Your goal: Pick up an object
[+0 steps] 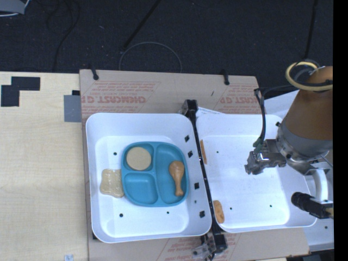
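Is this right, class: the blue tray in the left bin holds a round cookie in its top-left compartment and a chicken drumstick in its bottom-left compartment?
One detail is wrong. In the camera view, the blue tray in the left bin holds the round cookie in its top-left compartment, but the chicken drumstick lies in the right compartment, not the bottom-left one.

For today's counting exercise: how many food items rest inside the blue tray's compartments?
2: a round patty in the blue tray's upper-left compartment, a drumstick in its right compartment.
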Motion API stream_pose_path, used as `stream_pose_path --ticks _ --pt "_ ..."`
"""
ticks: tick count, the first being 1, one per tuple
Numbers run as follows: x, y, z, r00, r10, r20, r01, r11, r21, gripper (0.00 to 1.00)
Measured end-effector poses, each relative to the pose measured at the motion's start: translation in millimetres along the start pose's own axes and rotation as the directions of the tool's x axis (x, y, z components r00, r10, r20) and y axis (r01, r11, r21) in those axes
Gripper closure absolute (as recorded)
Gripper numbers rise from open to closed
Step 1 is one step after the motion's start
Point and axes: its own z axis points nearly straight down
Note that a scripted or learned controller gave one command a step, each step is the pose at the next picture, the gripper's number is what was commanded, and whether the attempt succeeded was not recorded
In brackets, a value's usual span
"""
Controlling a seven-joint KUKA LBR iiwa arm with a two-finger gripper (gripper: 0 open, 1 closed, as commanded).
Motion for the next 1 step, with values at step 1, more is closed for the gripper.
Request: stream_pose_path --ticks 1 --pt "44.2 12.5 7.8 1.000 -0.003 -0.002 0.003 1.000 0.005 1.00"
